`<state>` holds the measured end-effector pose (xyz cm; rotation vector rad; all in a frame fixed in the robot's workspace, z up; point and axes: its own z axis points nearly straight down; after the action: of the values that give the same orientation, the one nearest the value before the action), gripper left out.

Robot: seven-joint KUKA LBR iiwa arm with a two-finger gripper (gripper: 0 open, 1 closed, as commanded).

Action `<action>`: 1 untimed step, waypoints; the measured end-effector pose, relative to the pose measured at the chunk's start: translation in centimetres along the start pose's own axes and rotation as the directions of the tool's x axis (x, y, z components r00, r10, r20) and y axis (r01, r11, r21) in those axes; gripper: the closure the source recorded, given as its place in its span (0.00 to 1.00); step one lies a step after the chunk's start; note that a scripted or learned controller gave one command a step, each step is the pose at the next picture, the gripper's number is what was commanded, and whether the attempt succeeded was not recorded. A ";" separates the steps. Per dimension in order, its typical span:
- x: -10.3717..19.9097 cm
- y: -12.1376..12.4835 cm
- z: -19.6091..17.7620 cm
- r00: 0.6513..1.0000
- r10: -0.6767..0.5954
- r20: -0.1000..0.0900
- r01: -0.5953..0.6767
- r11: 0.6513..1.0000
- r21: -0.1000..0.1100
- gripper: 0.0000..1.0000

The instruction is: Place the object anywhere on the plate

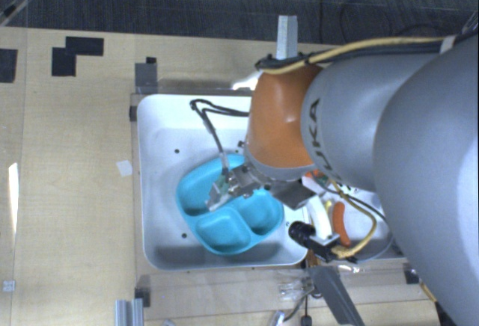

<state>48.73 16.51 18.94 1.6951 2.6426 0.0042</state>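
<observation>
A light-blue divided plate [224,227] lies in the left white bin [161,167], toward its front right. My gripper [224,190] hangs low over the plate's middle divider, under the orange band of the arm [281,119]. A small greenish speck sits at the gripper's tip, too small to identify. The arm hides the plate's right rear part.
The bulky grey arm covers most of the right bin. A white object [320,216] and an orange one [340,218] peek out beneath it, next to a black cable fitting [303,233]. A black cable [206,119] loops over the left bin's back.
</observation>
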 end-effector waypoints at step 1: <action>-2.5 -1.2 5.1 1.000 -0.028 0.000 0.028 1.000 0.002 0.00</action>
<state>48.70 13.80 13.82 1.6594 2.6669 0.0016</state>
